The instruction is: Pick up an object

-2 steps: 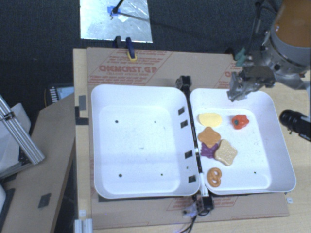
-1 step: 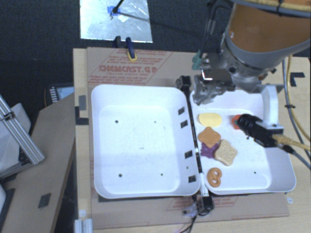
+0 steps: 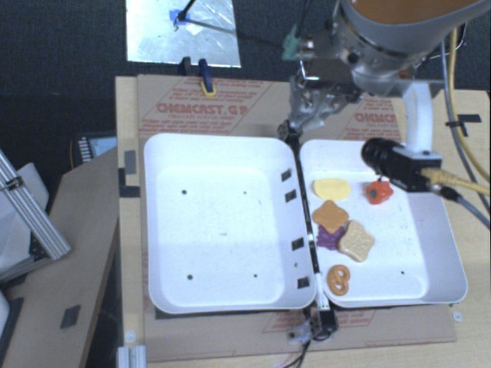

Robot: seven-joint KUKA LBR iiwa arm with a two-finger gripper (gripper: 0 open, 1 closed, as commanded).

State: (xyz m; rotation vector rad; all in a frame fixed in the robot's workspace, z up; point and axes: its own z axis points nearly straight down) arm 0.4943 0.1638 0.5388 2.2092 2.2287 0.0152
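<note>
While the claw (image 3: 295, 125) hangs above the bins' far edge, maybe still unloaded, its state I cannot tell; the toys (image 3: 337, 228) lie ungrasped in the right bin (image 3: 437, 251).

A foil sheet (image 3: 182, 21) lies beyond 2 blue-yellow clamps (image 3: 205, 79).

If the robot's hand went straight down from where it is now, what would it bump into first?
Probably the divider where the two white bins meet: the hand hangs above its far end. Depth is hard to judge from this slanted view.
</note>
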